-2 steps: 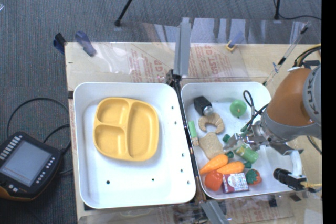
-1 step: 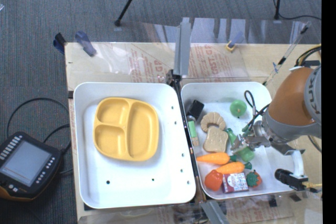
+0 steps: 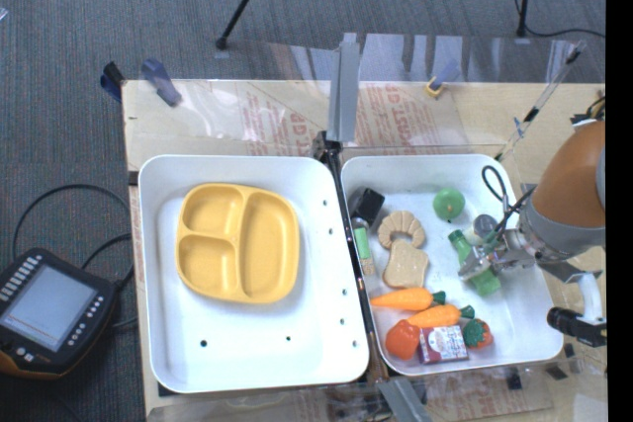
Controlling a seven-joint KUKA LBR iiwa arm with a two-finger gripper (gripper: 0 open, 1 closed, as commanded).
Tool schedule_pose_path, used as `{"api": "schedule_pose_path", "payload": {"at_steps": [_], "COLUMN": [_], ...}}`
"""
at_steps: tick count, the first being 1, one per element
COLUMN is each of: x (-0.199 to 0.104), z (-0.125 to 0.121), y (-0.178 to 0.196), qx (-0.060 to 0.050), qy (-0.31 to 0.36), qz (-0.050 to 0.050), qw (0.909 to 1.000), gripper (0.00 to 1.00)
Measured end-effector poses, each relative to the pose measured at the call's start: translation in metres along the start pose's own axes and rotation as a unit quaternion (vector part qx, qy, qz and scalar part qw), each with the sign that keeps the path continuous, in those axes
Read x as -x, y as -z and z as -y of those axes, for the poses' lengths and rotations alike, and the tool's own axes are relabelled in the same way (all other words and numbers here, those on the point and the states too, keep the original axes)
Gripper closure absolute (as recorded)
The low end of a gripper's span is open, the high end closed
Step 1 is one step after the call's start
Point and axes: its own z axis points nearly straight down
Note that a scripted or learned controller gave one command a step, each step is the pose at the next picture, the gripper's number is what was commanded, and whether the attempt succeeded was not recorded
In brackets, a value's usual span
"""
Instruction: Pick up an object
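Note:
The right bin (image 3: 514,175) holds several toy foods. A green bottle (image 3: 462,245) lies at a slant near its right side, and my gripper (image 3: 483,263) is low over the bottle's middle, covering part of it. To the left are a green apple (image 3: 449,204), a croissant (image 3: 402,228) and a bread slice (image 3: 406,265). Nearer the front lie two carrots (image 3: 403,299), an orange pepper (image 3: 402,339) and a red packet (image 3: 442,345). The grey arm with its orange band (image 3: 576,178) comes in from the right.
The left bin (image 3: 158,351) holds a yellow divided plate (image 3: 238,241). A black block (image 3: 366,205) and a green-and-white tube (image 3: 362,246) lie by the right bin's left wall. A handheld pendant (image 3: 45,311) rests on the floor at the left.

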Motion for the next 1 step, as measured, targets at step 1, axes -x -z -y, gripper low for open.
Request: {"api": "schedule_pose_path", "payload": {"at_steps": [1], "x": [0.004], "z": [-0.0524], "y": [0.0995], "qx": [0.005], "qy": [0.002], "qz": [0.002], "qw": [1.0], "gripper": [1.0]}}
